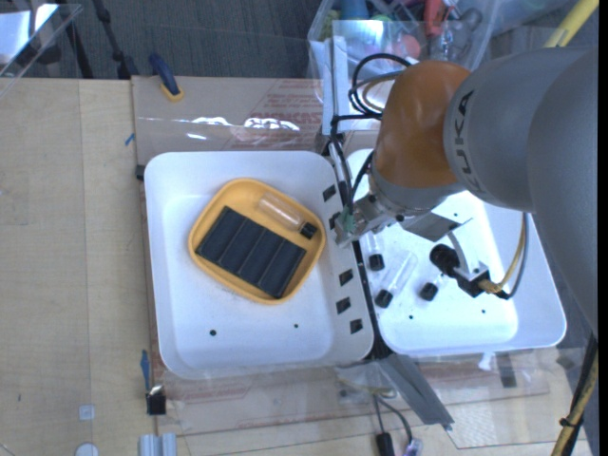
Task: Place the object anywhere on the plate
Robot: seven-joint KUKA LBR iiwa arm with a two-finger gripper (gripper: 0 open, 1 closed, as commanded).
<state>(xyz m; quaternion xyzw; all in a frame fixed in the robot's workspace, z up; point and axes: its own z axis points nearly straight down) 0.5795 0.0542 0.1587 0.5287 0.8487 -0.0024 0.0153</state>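
Note:
A yellow square plate (211, 218) lies tilted in the left bin (180, 321). On it rests a flat black ridged slab (251, 250). Along the plate's far rim lies a pale translucent cylinder (277, 209) with a small black piece (309, 230) at its end. My gripper (353, 219) hangs under the orange wrist band, right at the divide between the two bins, just to the right of the plate's right corner. The wrist covers most of it, and I see nothing held in it.
The right bin (494, 321) holds a clear tube (399, 274) and small black pieces (383, 297), (427, 291), (375, 261). Black clips (344, 276) line the divide between the bins. A clear box of clutter (408, 8) stands behind.

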